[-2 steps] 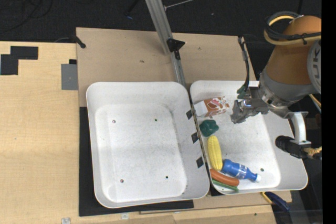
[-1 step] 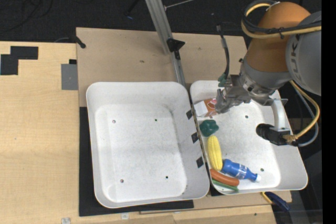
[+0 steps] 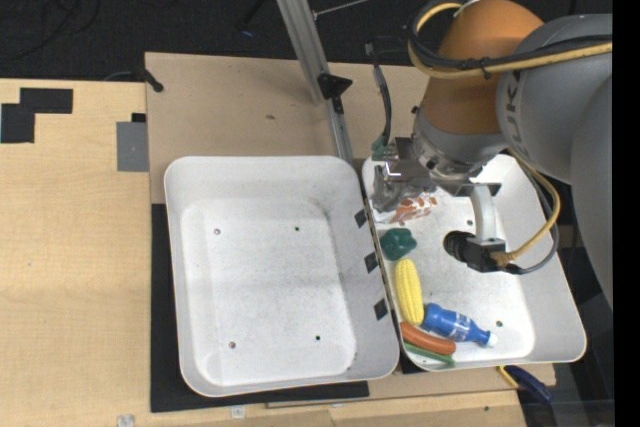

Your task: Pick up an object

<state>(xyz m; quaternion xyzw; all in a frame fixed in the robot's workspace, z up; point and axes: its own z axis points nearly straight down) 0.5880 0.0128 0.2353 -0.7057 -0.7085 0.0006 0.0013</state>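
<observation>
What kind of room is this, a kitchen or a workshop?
Most likely a robotics lab: a robot arm reaches over two white bins, with toy food like a plastic corn cob inside one.

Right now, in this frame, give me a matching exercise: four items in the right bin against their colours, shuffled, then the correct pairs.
Things:
1. corn cob
2. bottle
3. hot dog
4. small lump beside the divider

Colours:
A. blue with a white cap
B. dark green
C. yellow
D. red-orange

Pairs: 1-C, 2-A, 3-D, 4-B

All four lie in the right bin, in front of the gripper.
</observation>
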